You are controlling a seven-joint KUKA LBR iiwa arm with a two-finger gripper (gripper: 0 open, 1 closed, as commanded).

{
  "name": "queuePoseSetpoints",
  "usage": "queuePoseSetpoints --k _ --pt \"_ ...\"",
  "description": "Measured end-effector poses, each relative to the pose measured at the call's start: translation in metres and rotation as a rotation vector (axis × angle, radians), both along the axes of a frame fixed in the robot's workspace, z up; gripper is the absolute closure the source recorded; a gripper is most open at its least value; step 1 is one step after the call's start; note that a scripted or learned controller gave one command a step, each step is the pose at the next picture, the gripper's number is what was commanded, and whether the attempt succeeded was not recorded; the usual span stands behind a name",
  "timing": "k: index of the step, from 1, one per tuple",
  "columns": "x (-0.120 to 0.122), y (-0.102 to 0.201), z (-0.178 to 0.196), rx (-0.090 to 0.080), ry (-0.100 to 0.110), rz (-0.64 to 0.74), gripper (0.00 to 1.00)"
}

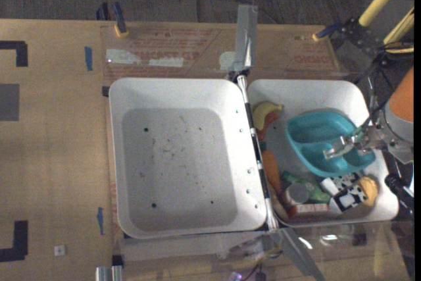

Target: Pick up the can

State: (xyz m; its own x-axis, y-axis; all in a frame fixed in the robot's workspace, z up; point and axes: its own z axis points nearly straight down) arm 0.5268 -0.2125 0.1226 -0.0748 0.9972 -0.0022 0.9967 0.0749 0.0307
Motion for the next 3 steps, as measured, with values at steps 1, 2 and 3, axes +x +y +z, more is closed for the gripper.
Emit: queuePoseSetpoints --k 1,2,3 --pt "0.006 0.003 -0.007 0.016 -0.028 -0.144 0.0" --pt "0.002 0.015 -0.024 0.017 -0.005 -0.386 0.0" --pt "0.007 0.033 -0.015 0.045 0.005 -0.364 1.0"
